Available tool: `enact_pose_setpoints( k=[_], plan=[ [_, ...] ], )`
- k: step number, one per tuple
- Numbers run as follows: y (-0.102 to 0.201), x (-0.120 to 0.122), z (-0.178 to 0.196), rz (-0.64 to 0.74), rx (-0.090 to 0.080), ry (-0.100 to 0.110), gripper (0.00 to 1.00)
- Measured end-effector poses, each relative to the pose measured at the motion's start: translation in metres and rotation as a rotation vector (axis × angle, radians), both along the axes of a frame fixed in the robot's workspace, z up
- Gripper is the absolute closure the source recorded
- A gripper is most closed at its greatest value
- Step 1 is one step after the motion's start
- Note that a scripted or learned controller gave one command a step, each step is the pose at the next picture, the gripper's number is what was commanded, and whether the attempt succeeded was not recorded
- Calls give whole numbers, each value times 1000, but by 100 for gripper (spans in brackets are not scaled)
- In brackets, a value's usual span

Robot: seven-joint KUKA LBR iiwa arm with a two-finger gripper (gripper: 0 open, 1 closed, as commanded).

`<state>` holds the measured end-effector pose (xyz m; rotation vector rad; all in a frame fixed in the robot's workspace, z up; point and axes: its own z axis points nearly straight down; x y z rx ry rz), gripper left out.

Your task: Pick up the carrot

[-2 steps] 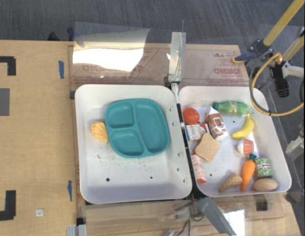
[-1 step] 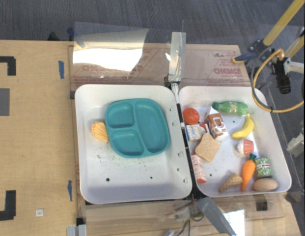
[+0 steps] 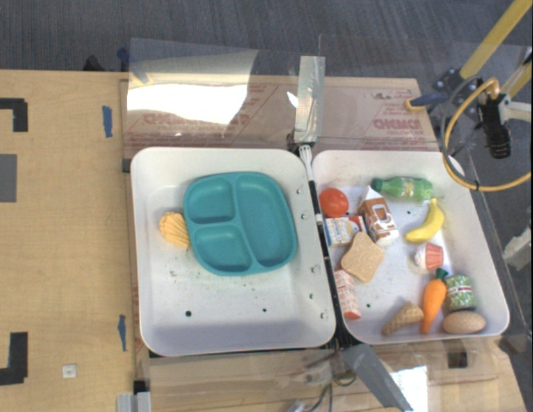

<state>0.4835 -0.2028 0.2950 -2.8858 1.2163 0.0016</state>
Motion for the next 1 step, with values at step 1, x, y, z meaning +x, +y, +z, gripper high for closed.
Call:
enact_pose_setpoints(
  k=[1],
  plan=[
    [-8,21,-10,338,-6,-2,100]
  ],
)
